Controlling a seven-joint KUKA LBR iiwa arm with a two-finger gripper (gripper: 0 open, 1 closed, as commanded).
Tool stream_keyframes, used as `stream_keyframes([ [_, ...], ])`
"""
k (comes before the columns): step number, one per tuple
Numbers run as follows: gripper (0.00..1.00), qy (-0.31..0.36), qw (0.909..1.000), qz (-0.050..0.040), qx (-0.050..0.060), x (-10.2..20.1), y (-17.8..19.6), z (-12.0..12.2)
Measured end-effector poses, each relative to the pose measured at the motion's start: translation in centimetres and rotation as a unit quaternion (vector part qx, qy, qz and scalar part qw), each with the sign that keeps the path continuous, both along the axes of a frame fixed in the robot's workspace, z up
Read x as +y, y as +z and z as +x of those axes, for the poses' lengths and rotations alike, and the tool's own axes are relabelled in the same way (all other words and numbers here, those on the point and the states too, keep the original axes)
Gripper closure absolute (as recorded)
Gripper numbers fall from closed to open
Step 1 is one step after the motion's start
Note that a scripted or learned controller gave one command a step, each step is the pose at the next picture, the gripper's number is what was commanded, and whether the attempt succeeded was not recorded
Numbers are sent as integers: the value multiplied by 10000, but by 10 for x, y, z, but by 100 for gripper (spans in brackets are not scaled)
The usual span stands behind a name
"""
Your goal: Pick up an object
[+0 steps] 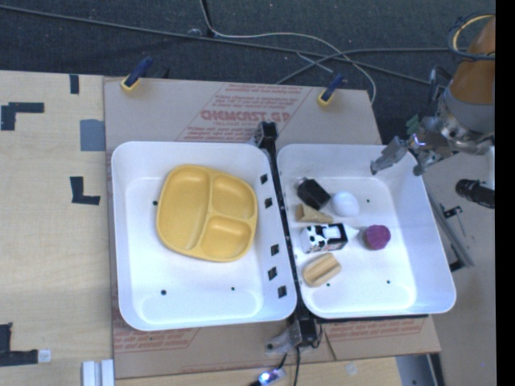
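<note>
Pincer: the pincer [404,158] sits over the upper right rim of the right bin [402,292]; its two fingers [385,159] are spread apart with nothing between them
Arm: the grey arm [471,79] with its orange band comes in from the right edge, above the right bin's far corner
Right bin: holds six small things, all clustered in its left half
Black block: a black block [313,192] lies tilted near the top left
White ball: a white ball [346,203] lies just right of the black block
Tan piece: a flat tan piece [312,214] lies just below the black block
Cow toy: a black and white cow toy [325,236] sits in the middle
Purple ball: a purple ball [376,236] lies right of the cow toy, apart from it
Bread roll: a tan bread roll [321,270] lies lowest
Left bin: the left bin [193,308] holds a yellow divided plate [207,212]
Counter: the counter [48,240] carries both bins on a sheet of cardboard [241,111]
</note>
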State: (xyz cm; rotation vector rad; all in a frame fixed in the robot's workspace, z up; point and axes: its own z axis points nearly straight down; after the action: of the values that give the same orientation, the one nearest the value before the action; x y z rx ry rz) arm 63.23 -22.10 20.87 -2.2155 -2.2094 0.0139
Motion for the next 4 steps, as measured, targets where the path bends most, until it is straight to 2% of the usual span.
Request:
stream_keyframes([
  [1,0,20,10000,-16,-71,1,10,3],
  [3,0,27,10000,-17,-47,1,-110,15],
  [4,0,28,10000,-30,-75,2,-124,16],
])
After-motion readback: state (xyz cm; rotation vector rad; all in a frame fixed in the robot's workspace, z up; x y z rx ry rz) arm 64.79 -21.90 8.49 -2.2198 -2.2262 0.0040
